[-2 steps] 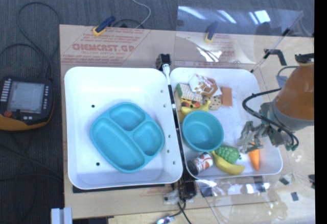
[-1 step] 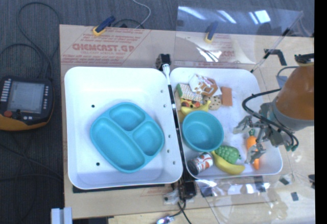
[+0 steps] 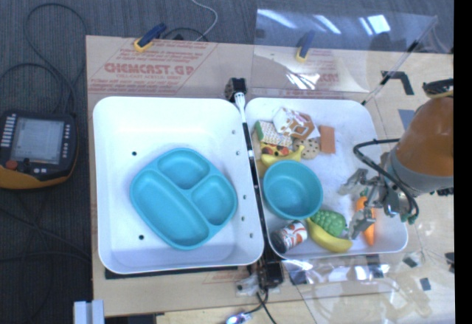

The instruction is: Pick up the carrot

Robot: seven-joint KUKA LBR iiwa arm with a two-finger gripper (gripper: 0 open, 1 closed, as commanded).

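Dark grey carpet all around the bench, cables trailing across it, and a teach pendant (image 3: 35, 149) with an orange-edged body lies off to the left on the floor. The bench top is a brown board (image 3: 158, 68) printed with red lettering, with a yellow-and-blue clamp (image 3: 150, 35) at its far edge. A clear plastic sheet (image 3: 339, 49) stands behind the right side, catching ceiling-light glare.

Two white bins sit side by side. The left bin (image 3: 118, 123) carries a blue divided plate (image 3: 184, 197), three compartments, nothing else on it. The right bin (image 3: 361, 112) is busy: a blue bowl (image 3: 293, 190) in the middle, a clutter of small boxes and toy foods (image 3: 284, 134) behind it, a small can (image 3: 293, 235) lying on its side at the near edge, and a banana (image 3: 330, 241) with a green knobbly piece (image 3: 330, 223) on top of it.

Now the arm: it comes in from the right, orange band (image 3: 435, 134) big in view, wrist angled down into the near right corner of the right bin. The gripper (image 3: 363, 204) is low there, right at the carrot (image 3: 367, 223), whose orange body lies by the bin's right wall. The metal fingers (image 3: 354, 182) appear to straddle it, though whether they are actually pinching it I cannot tell.
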